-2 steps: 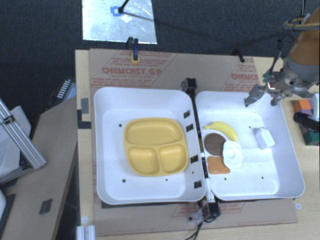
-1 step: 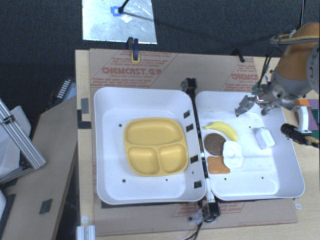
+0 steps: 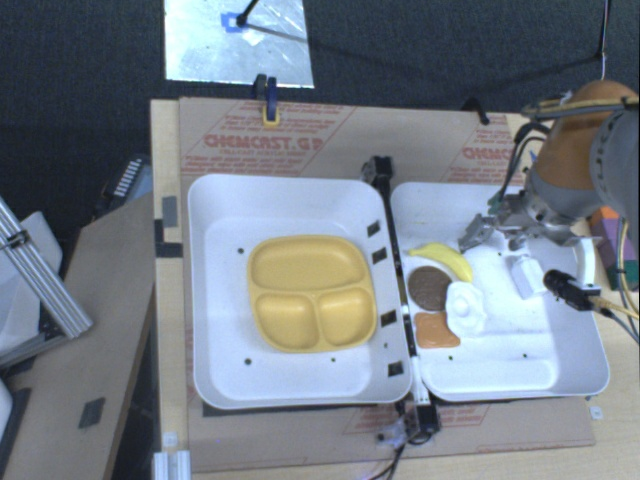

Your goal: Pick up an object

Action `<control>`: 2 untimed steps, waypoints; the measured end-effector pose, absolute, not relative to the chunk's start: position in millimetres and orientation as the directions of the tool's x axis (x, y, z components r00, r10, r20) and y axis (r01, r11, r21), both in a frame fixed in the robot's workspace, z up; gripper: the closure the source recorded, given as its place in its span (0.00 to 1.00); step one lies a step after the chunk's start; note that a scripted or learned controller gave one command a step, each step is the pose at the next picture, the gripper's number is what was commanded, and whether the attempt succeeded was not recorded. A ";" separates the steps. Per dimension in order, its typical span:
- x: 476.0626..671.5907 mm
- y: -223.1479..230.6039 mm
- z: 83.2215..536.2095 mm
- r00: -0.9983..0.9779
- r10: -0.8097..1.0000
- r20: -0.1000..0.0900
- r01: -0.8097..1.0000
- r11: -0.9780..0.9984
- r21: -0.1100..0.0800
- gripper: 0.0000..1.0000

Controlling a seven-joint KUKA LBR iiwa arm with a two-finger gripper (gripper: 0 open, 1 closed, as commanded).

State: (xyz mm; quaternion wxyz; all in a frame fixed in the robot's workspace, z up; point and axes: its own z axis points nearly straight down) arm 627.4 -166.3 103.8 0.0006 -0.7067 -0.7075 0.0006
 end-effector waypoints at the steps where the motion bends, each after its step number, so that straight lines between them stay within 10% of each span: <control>1: 629.4 -166.8 118.5 -0.001 1.000 -0.002 1.000 0.001 0.005 1.00; 2: 629.7 -164.0 166.8 -0.004 1.000 -0.001 1.000 0.004 0.004 1.00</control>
